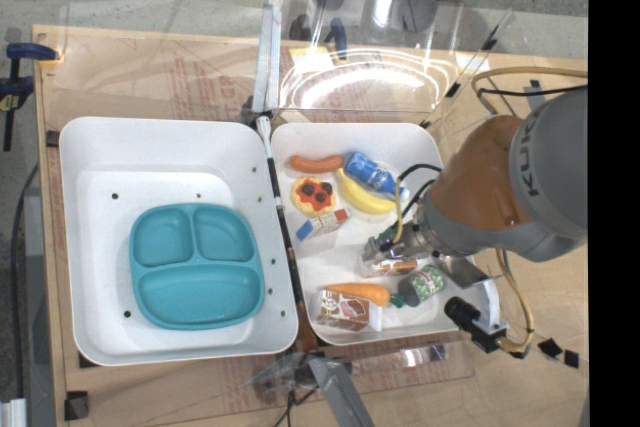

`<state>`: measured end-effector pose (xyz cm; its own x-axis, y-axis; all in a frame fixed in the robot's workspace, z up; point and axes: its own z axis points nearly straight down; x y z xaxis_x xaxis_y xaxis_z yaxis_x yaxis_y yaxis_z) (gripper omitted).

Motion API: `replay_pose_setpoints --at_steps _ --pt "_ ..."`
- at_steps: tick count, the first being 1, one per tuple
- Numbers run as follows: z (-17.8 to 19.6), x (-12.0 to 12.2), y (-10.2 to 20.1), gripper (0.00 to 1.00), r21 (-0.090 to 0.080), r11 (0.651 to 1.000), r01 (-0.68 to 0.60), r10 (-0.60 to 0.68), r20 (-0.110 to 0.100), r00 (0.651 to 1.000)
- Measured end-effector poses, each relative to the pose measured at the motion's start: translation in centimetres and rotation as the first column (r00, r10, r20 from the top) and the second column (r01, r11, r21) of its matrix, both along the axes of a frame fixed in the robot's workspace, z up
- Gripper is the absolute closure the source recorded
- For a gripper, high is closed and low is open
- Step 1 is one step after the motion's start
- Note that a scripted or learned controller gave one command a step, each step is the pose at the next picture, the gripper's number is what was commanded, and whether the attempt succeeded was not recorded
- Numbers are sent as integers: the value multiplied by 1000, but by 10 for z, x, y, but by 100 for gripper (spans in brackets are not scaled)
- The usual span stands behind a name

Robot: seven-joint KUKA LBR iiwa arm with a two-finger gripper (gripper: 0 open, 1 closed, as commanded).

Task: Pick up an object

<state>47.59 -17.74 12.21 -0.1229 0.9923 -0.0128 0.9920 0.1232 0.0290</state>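
Your gripper (392,253) sits low in the right bin (425,140) over a small packet (392,264), though you cannot tell its grip, and crowding by the carrot (358,294) and bottle (421,283) could spoil the pick.

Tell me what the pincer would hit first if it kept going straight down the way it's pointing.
Probably the small clear packet lying on the floor of the right bin, directly under the pincer. Height is hard to judge from above; the green bottle lies just beside.
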Motion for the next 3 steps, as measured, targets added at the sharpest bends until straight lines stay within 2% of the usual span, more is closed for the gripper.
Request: replay_pose_setpoints --at_steps 1,2,3 --pt "0 0 0 0 0 1000 -1 1 -1 1000" --pt "44 36 -62 0 7 972 234 -234 -31 972" --pt "-11 127 -54 0 9 966 258 -257 -27 966"
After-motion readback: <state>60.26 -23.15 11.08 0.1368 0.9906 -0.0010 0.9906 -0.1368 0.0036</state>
